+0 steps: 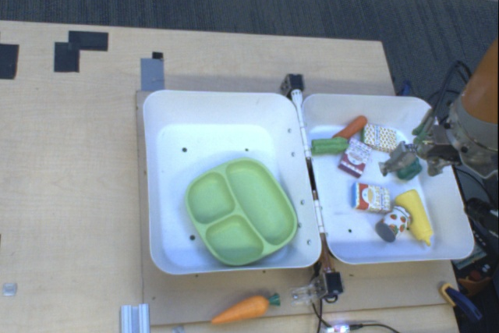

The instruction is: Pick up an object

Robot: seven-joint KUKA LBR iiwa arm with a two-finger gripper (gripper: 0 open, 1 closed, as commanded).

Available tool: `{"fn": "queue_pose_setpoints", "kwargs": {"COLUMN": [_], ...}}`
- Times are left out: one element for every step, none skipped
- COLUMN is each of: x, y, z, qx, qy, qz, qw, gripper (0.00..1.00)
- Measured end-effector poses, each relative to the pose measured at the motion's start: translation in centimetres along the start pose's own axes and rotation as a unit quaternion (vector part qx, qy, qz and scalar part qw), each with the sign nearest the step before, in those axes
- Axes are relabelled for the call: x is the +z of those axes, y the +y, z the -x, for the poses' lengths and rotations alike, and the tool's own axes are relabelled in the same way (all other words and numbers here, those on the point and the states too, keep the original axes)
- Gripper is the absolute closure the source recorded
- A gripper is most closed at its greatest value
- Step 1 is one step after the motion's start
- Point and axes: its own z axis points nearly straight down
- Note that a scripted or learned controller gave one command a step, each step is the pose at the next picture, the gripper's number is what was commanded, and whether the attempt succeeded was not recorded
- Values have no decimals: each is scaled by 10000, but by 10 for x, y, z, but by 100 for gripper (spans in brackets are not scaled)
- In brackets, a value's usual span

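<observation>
The right bin (pixel 444 242) holds several small items: an orange carrot (pixel 352 126), a green pod (pixel 329 145), a patterned packet (pixel 380 137), a dark red packet (pixel 355 158), a small white carton (pixel 370 197), a yellow banana-like piece (pixel 416 216) and a grey and red piece (pixel 392 225). My gripper (pixel 400 161) hangs over the right part of this bin, its grey fingers pointing left above a dark green item (pixel 408 172). Whether anything sits between the fingers is not visible.
The left bin (pixel 168 168) carries a light green divided plate (pixel 240 210). A second carrot (pixel 245 309) lies on the bench in front of the bins. Dark tape marks sit at the bench's far left, and cables run by the right edge.
</observation>
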Motion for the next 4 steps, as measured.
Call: {"fn": "queue_pose_setpoints", "kwargs": {"x": [156,145,145,135], "y": [-2,0,0,1], "z": [19,19,19,18], "qx": [21,16,16,10], "qy": [-19,-22,-21,-21], "qz": [52,68,66,82], "qw": [10000,10000,10000,10000], "gripper": [0,100,0,100]}}
